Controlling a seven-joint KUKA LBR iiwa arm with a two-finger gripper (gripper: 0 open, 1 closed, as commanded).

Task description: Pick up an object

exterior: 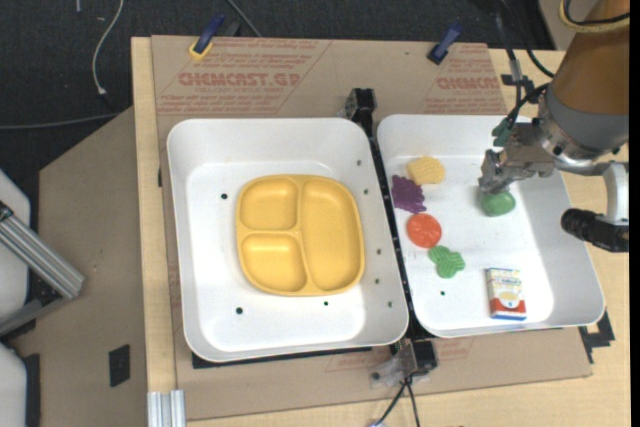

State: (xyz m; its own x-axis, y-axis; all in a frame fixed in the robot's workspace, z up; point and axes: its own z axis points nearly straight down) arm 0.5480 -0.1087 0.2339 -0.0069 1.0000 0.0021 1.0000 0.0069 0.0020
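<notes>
A bench (330, 65) covered in brown cardboard carries two shallow white plastic bins side by side. The left bin (200, 215) holds a yellow plastic plate (300, 235) divided into three compartments. The right bin (570, 255) holds several small toy pieces: a yellow ridged block (427, 170) near the far edge, a purple lumpy piece (406, 194) just beside it, an orange-red round piece (424, 231) below those, a small green leafy piece (447, 262) next to that, and a small white carton with red and blue print (507, 293) near the front. A rounded green toy piece (497, 204) lies toward the right bin's far right side. The grey arm with an orange band reaches in from the right, and its claw (495, 183) sits directly over this green piece, touching or nearly touching its top. Whether the claw is wide, narrow or gripping cannot be told from this angle.
</notes>
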